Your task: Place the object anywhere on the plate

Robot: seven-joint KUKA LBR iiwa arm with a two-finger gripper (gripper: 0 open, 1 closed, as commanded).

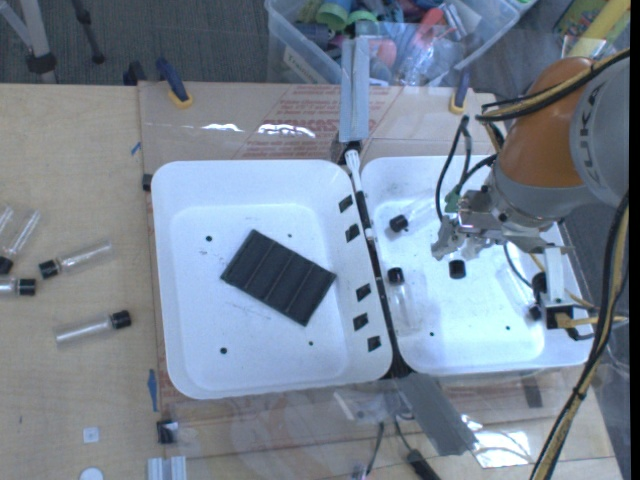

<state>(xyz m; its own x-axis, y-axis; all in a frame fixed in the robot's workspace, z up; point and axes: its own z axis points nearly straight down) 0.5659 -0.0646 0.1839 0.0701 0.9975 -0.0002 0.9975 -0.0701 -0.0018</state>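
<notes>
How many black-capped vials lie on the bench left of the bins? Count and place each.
3: the upper vial, the lower vial below it, and the edge vial at the picture's left edge. More may be cut off there.

No legible text anywhere.

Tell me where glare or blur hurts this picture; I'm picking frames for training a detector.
Camera view: glare streaks the clear sheet behind the left bin; the right bin is washed out, so the clear vial in it barely shows; the dark ridged plate is crisp; the gripper looks slightly soft.
</notes>
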